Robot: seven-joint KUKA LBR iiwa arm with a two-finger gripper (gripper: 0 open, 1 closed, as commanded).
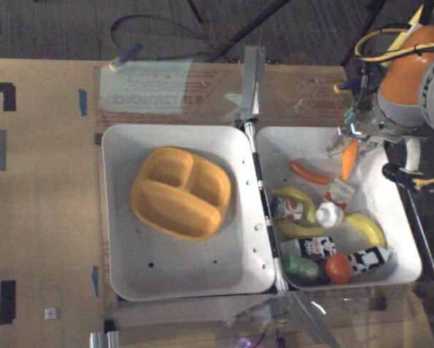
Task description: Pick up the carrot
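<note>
Pincer (pixel 352 142) closed on carrot (pixel 348 161) near bin's (pixel 405 216) far edge; thin tip grip, likely to slip loose.

My gripper (pixel 351 141) hangs over the right bin's (pixel 405 263) far side, the carrot (pixel 348 161) between its fingers. A divided plate (pixel 180 192) lies in the left bin (pixel 122 267).

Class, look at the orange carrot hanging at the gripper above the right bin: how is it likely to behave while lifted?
The carrot hangs straight below the gripper, so it is probably stiff, not floppy. Its smooth, tapered surface suggests it could slip out of a light grasp. Being long and rounded, it may well roll if dropped into the right bin.
</note>
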